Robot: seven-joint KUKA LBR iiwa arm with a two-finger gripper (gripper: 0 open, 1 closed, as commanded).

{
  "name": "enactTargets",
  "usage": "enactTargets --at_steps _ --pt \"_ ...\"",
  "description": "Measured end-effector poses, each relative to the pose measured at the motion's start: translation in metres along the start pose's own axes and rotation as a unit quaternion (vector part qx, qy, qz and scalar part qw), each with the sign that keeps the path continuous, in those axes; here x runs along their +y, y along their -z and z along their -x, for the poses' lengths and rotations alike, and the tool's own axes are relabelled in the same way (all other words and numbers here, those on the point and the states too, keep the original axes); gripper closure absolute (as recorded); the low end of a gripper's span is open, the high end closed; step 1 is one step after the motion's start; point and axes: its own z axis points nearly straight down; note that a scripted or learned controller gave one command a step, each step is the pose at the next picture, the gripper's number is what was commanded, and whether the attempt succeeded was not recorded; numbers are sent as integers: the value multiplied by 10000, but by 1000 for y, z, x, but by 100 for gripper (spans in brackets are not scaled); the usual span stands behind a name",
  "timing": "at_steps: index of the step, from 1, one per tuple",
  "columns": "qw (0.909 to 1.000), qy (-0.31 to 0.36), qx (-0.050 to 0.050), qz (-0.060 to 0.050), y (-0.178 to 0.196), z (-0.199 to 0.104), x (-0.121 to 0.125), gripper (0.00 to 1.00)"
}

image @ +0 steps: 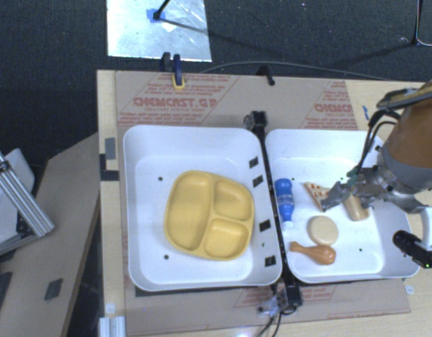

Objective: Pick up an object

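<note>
Two white bins are sitting side by side; in the right bin (328,142) the gripper (340,196) is hovering low beside a tan block (355,208). Nothing's being lifted yet, and how wide the pincer is set is impossible to tell.

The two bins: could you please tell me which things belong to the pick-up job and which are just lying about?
Job:
gripper
blue bottle
waffle piece
round bun
drumstick
tan block

Lying about:
yellow tray
clamp

The right bin (300,146) holds a blue bottle (284,199) by its left wall. A waffle piece (314,192), cream bun (322,229) and drumstick (315,253) lie nearby
</note>
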Motion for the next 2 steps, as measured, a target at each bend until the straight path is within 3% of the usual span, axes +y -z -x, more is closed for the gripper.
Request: enactTargets --at_steps 1,2 --pt "10000 12 -9 56 5 0 3 0" --pt "10000 0 -6 33 -52 9 3 0"
